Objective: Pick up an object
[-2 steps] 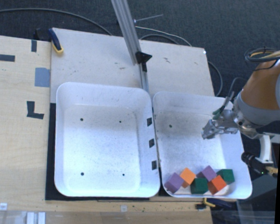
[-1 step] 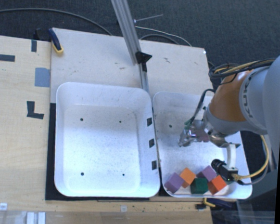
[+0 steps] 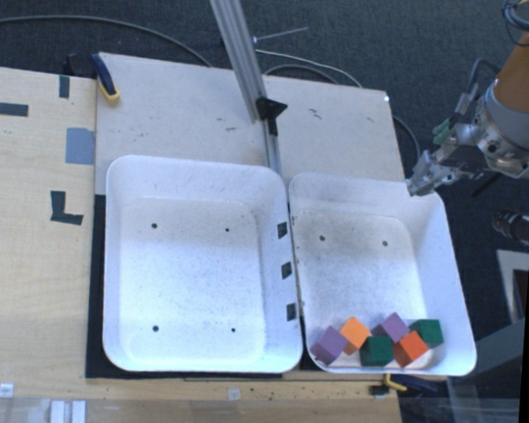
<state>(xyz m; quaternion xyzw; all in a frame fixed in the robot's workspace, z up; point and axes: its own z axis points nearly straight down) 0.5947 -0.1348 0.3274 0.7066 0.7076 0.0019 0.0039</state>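
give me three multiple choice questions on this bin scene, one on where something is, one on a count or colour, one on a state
1. Where do the blocks lie?
A. near corner of the right bin
B. middle of the left bin
C. on the bench outside both bins

2. How many orange blocks are in the pile?
A. none
B. two
C. five

3. Where is the gripper relative to the blocks?
A. pressed down among them
B. up at the right bin's far rim, well apart from them
C. over the left bin

Answers:
1 A, the blocks huddle in the near corner of the right bin.
2 B, one orange block and another sit among purple and green ones.
3 B, the gripper hangs by the far rim, with bare bin floor between it and the pile.
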